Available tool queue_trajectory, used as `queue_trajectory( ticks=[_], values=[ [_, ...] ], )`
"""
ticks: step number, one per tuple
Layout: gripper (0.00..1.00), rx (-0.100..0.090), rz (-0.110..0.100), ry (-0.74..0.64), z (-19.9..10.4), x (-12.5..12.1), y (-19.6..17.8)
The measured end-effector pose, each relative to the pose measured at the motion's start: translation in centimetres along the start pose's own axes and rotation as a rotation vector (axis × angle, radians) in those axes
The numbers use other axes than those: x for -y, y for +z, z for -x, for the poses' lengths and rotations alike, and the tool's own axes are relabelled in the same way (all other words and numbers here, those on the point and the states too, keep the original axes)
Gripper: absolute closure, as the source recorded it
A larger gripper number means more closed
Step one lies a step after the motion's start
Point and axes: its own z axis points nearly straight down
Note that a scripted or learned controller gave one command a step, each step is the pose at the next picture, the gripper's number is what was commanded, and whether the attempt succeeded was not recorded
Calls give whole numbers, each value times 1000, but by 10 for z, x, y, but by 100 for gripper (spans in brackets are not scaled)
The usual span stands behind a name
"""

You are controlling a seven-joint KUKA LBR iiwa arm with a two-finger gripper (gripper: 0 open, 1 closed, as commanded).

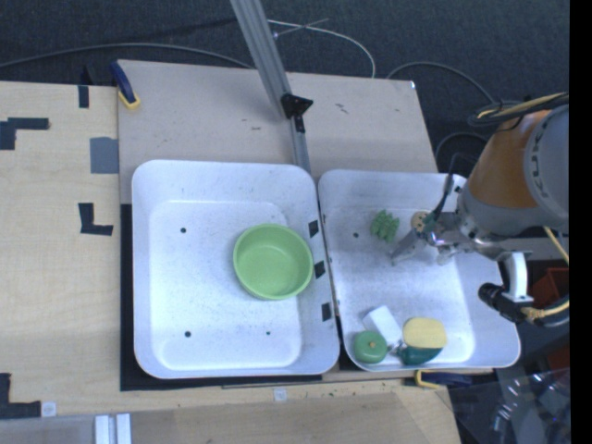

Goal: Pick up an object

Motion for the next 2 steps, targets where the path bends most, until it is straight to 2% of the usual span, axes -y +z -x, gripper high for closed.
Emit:
queue_trajectory(
  ticks=[1,2],
  values=[
    [0,2,5,0,-1,0,26],
    [100,0,4,-1,-1,0,16]
  ],
)
